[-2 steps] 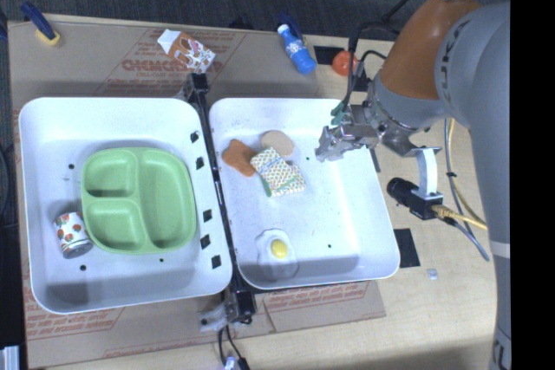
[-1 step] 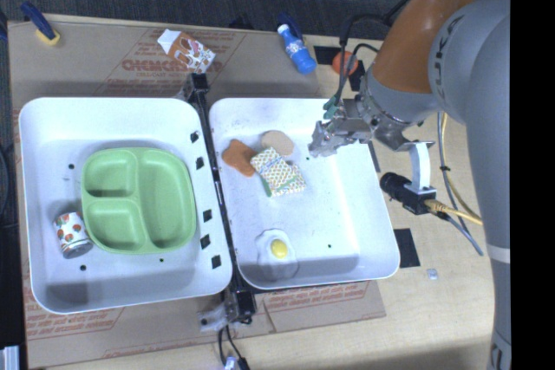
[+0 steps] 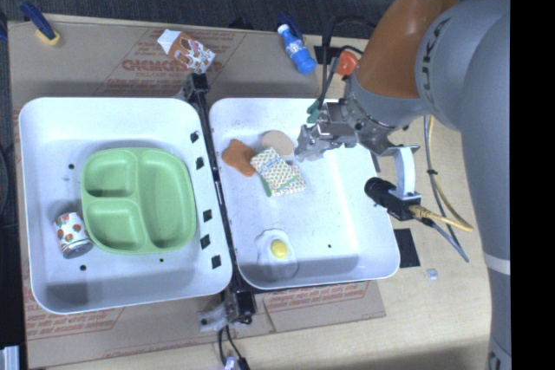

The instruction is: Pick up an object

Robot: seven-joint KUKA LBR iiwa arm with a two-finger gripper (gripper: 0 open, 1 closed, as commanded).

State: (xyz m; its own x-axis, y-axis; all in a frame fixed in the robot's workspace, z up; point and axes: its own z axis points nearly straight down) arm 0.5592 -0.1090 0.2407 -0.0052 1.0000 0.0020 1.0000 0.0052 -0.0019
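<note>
Clutter in the right bin (image 3: pixel 347 221) explains the pincer (image 3: pixel 310 143) hovering just beside the patterned packet (image 3: pixel 279 172), its opening impossible to judge, apparently holding nothing.

the grey arm (image 3: pixel 473 100) is reaching in from the right, its thick upper body filling that side and bending down at a slant. the orange band (image 3: pixel 403 39) is showing just above the wrist, facing up toward the camera. below it the wrist is angling leftward and downward, and the gripper (image 3: pixel 310 143) is pointing left, hanging low, with thin cables trailing beside the wrist
</note>
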